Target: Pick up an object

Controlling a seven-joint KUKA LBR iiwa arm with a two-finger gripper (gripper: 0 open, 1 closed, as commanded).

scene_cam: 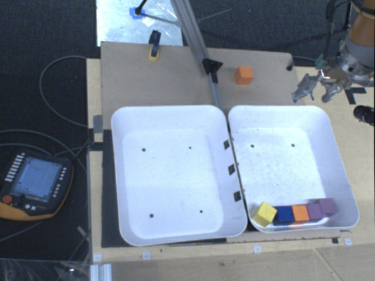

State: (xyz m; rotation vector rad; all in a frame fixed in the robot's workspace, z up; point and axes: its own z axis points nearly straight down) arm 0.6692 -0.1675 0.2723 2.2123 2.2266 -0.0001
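**Camera view: blocks in the right bin, gripper standing off**

Camera view: I am holding my gripper (314,91) above the bench just beyond the right bin (337,151), its fingers spread apart and carrying nothing. The blocks are lying in a row along that bin's near wall: yellow block (265,213), blue block (285,214), orange block (300,212), purple block (326,206). They appear small, rigid and light, probably wood or foam. The row is running left to right; the yellow block is sitting turned at an angle. I am judging it easiest to grasp across opposite flat faces. A stray orange cube (244,75) is resting on the bench.
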